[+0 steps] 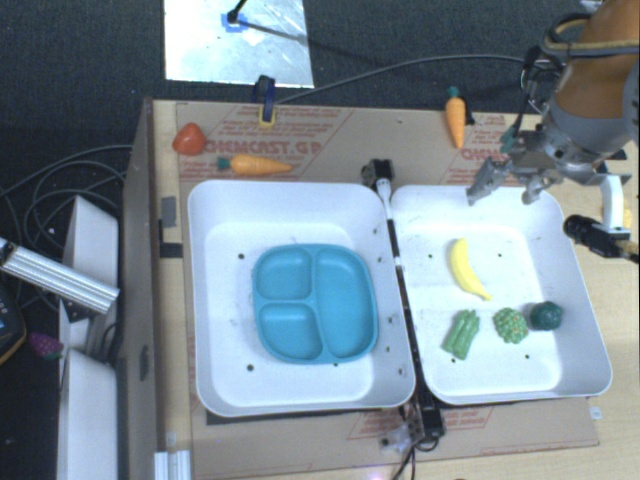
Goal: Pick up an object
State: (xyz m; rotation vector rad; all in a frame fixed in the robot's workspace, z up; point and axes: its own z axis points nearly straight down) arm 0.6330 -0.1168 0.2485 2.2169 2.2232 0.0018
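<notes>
- two-finger gripper (508, 186) over right white bin's (580, 298) far rim, fingers apart, nothing between them.
- yellow plastic banana (467, 268) mid-bin, well apart.
- risk: curved, smooth banana may slip out on closing.

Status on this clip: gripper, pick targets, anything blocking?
Gripper open, holding nothing, above right bin's back rim. Banana, three green toys in that bin, untouched. Nothing blocking the banana.

Blue divided plate (314, 303) in L bin (228, 211); carrots (254, 165) (456, 119), tomato (189, 140) on cardboard (330, 133) behind bins.
</notes>
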